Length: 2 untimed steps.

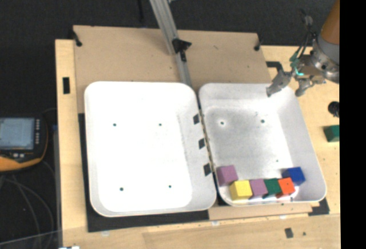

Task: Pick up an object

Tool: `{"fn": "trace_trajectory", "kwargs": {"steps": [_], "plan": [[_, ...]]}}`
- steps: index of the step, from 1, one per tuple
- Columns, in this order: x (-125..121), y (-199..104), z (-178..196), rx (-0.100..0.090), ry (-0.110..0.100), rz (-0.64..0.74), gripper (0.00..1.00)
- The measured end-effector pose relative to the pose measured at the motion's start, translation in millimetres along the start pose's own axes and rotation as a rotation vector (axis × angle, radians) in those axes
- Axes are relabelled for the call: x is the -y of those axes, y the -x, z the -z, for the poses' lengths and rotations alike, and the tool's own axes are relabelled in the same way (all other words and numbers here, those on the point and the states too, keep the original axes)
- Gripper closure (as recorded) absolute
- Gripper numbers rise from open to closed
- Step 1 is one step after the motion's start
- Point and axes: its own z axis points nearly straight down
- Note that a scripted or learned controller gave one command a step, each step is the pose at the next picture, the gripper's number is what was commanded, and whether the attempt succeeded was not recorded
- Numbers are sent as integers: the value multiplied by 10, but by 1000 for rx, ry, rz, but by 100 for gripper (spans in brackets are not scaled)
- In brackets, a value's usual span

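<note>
Pincer point(287, 84) hangs open and empty over the far right corner of the right bin point(251, 106).

Its two fingers are spread apart, one tip at the bin's back rim, the other just beyond the right rim, with nothing between them. The blocks lie well apart from it, clustered along the near wall of the same bin: a purple block point(227, 174) sits slightly farther back at the left of the group, with a yellow block point(241, 189) just in front of it, then a second purple block point(258, 187), a green block point(271, 187), an orange block point(285, 186) and a blue block point(294, 175) toward the near right corner. The left bin point(143, 145) lies alongside on the tabletop point(66, 65), touching the right bin along their shared edge.
</note>
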Motion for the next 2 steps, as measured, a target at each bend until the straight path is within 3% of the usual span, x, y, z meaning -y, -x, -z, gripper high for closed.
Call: {"fn": "trace_trajectory", "kwargs": {"steps": [1, 2], "plan": [[-8, 5, 118, 4, 3, 9, 100], [608, -679, -20, -4, -3, 2, 100]]}}
